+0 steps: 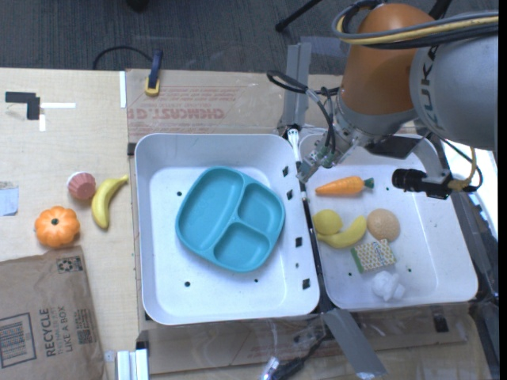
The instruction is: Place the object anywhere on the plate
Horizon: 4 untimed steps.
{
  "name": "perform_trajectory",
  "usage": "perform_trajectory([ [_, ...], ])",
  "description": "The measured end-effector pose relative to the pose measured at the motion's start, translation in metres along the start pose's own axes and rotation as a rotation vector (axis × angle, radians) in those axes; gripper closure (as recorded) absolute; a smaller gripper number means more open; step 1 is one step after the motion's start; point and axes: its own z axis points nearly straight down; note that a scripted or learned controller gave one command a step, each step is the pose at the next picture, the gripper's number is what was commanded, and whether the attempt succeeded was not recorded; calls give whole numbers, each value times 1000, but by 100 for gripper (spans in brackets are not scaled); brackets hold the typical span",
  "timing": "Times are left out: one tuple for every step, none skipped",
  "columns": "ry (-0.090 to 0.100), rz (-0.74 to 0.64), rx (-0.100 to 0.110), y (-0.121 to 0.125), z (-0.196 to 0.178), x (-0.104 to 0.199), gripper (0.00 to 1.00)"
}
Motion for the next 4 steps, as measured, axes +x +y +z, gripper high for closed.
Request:
perform_trajectory([
  [2, 1, 3, 23, 43, 75, 100],
  [2, -84, 2, -75, 31, 58, 100],
  [2, -80, 2, -2, 32, 40, 100],
  [3, -463, 1, -96, 31, 16, 100],
])
